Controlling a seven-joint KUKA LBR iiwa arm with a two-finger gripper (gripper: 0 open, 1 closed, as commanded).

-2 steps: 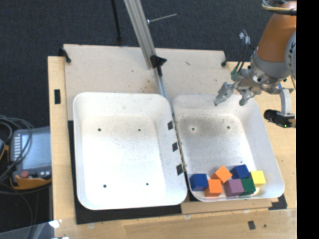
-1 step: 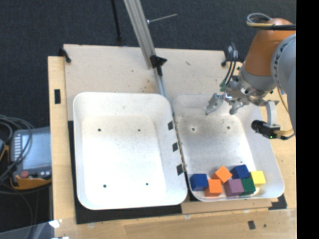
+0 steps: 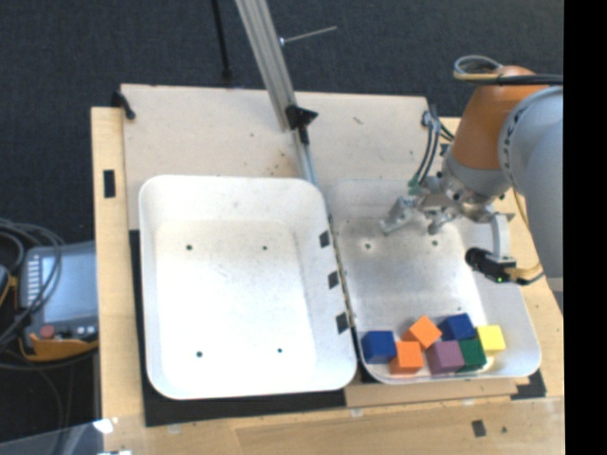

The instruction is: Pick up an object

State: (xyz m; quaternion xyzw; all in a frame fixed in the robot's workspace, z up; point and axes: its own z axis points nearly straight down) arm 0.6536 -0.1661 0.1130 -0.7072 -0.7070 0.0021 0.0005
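While the gripper (image 3: 417, 218) hangs over the right bin's (image 3: 398, 263) far end w/ fingers spread, holding nothing, the blocks (image 3: 432, 344) sit packed at the near edge. Risk: fingers jam btwn touching cubes or clip the bin wall, so the grasp slips.

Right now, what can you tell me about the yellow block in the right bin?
The yellow block is a small cube of plain, matte look, perhaps foam or painted wood. It lies in the right bin, at the near right end of the cluster of blocks by the bin's front wall. A green block sits against it on the left and a blue block is close behind. The gripper is far from it.
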